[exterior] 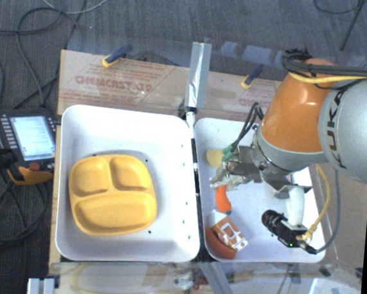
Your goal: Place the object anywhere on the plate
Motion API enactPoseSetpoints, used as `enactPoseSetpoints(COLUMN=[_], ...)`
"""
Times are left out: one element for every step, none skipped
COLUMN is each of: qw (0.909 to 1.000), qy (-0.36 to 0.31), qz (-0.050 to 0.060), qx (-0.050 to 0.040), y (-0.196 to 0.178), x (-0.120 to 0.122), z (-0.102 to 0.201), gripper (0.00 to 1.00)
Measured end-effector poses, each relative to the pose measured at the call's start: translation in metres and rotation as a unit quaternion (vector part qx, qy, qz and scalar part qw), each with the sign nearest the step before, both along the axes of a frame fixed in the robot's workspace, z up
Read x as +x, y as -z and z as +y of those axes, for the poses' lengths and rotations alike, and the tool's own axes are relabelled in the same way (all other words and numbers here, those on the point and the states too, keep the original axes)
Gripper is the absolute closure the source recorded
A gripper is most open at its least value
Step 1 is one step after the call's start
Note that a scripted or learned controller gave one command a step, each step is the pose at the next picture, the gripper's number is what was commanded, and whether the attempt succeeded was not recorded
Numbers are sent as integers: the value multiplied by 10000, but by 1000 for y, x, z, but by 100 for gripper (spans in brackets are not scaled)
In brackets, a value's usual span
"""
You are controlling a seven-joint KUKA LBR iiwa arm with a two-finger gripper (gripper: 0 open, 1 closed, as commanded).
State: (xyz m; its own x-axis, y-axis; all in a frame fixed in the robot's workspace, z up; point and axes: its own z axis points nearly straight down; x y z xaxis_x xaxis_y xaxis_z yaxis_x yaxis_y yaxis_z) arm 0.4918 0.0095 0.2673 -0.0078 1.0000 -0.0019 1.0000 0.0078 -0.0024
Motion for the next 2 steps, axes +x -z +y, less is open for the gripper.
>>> enactPoseSetpoints(qw=[9977, 9959], qy=[-685, -908], qz=[10, 10], qx=[0, -6], y=[36, 50], x=[29, 48], z=[72, 132], gripper=[100, 100])
